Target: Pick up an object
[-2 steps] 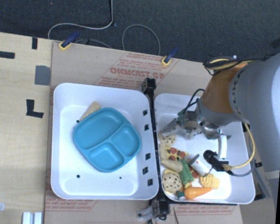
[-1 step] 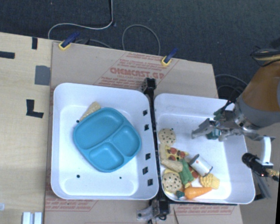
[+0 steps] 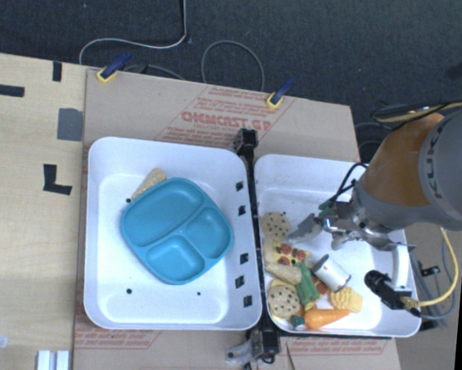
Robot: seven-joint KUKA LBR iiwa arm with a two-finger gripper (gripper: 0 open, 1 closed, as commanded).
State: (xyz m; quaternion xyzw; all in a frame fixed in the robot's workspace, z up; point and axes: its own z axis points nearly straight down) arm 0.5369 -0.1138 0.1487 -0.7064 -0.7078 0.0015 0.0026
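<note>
On the counter (image 3: 18,200), the left bin (image 3: 95,289) holds a blue divided plate (image 3: 178,228) lying over a tan cracker-like piece (image 3: 148,182), well apart from the work and so likely not the target. The right bin (image 3: 297,178) gathers the toy food in its lower left: cookies (image 3: 275,223), corn (image 3: 348,299), a carrot (image 3: 325,317). The pincer (image 3: 324,226) hangs just above this pile, apparently choosing from it; nothing sits between its prongs, and I cannot tell whether it is released or clenched.
</note>
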